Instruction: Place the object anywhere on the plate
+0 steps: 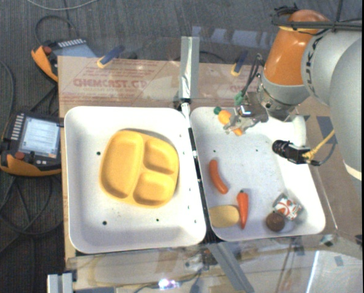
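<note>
Two white bins sit side by side. Yellow compartment plate (142,168) occupies the left bin (78,224), ready to receive. Tool (238,124) hovers over the right bin's (261,163) far corner, by a small orange object (224,117); grip state cannot be determined.

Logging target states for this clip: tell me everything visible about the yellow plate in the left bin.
The yellow plate is a glossy, plastic-looking tray with rounded corners, moulded into three compartments: one long section on its left, two smaller ones on its right. It lies flat, turned slightly askew, near the middle of the left bin, resting on the bin's white floor. Nothing sits in its compartments and nothing else touches it.
</note>
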`<state>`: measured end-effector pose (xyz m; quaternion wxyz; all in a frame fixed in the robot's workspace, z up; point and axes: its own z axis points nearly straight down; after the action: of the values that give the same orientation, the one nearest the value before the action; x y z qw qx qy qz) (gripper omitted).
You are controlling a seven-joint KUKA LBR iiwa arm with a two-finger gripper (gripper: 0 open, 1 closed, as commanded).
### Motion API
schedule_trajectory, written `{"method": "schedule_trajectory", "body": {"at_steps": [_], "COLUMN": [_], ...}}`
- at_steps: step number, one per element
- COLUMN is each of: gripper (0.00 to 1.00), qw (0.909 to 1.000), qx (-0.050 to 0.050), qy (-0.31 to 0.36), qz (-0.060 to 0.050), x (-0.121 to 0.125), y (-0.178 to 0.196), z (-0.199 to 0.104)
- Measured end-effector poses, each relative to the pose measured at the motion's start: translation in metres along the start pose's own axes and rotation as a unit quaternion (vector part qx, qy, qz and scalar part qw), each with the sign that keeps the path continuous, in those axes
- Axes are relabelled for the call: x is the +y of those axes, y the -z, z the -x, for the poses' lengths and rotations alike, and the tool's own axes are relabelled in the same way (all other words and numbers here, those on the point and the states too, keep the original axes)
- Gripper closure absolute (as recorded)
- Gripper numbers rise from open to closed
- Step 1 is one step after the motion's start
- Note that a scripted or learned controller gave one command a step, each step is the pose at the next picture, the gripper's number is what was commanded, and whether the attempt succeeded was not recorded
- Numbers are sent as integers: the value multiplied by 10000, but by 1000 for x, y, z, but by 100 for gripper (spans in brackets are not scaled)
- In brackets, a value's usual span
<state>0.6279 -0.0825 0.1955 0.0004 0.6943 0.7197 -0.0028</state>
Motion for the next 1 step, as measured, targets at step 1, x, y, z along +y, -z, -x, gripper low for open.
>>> {"method": "schedule_trajectory", "body": {"at_steps": [1], "gripper": [100], "qw": [9957], "qx": [24], "qy": [929], "qz": [7], "x": [-44], "y": [8], "z": [-81]}}
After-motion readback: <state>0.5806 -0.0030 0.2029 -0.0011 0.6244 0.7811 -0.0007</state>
